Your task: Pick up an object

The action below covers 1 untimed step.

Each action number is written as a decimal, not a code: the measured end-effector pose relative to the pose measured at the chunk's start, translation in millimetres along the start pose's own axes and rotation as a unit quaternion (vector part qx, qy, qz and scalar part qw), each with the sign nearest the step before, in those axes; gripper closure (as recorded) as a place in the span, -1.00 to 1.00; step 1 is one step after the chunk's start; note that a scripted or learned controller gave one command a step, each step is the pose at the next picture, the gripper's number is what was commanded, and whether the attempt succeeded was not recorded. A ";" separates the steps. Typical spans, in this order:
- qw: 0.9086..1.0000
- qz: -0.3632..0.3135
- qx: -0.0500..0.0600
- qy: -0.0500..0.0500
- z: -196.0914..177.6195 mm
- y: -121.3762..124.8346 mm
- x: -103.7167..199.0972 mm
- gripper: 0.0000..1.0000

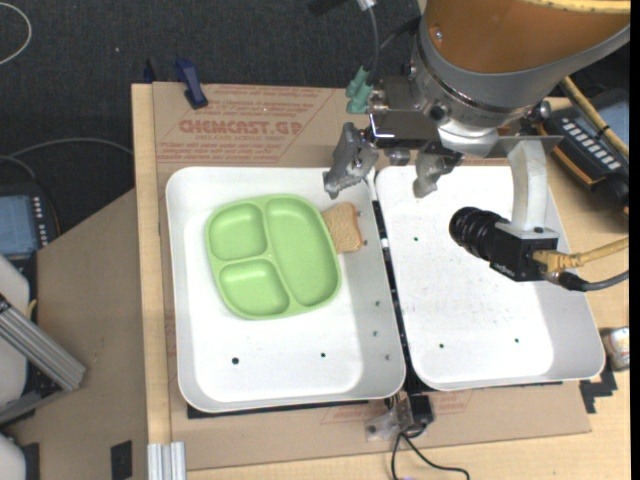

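Observation:
A green three-compartment plate point(272, 256) lies in the left white bin point(200, 358). A small tan cracker-like piece point(345, 228) rests against the plate's right rim, near the divide between the bins. My gripper point(383, 176) hangs above the far end of that divide, just beyond the tan piece. Its two grey fingers point(346, 164) stand spread apart with nothing between them.
The right white bin point(490, 338) has a black cylindrical camera unit point(495, 241) with a yellow cable reaching over it on a white bracket. A cardboard sheet point(250, 118) lies under both bins. The arm's large grey and orange body point(520, 28) fills the top right.

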State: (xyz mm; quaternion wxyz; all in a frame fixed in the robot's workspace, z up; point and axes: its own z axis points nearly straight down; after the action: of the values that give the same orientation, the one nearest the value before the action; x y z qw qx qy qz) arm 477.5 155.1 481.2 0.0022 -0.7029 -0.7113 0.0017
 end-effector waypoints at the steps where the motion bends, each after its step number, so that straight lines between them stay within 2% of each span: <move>1: 1.000 0.009 0.002 -0.002 70.0 2.9 -49.2 -1.00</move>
State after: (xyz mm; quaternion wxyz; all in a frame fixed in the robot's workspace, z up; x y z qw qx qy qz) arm 480.6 106.0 411.2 0.0023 -0.7092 -0.7050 0.0046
